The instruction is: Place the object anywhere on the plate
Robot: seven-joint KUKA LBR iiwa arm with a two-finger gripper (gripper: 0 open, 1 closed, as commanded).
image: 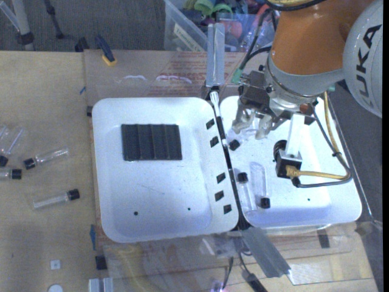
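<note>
Two shallow white bins are seen side by side on the table (pixel 42 72). In the left bin (pixel 109 212) a dark ribbed plate (pixel 152 142) lies flat toward the far left part, well apart from the tool. The arm (pixel 310 35), with its orange band, is reached in from the right and is held over the far part of the right bin (pixel 340 208). The tool (pixel 255 128) is pointed downward just right of the divider between the bins, its pale fingers (pixel 243 123) set a narrow way apart, and nothing can be made out between them. In the right bin, near the divider, a clear vial with a black cap (pixel 260 187) lies on the floor, near to and below the tool but apart from it. Several similar clear vials (pixel 51 158) are scattered on the table left of the bins. A clear box of coloured items (pixel 206 8) stands at the far side.
</note>
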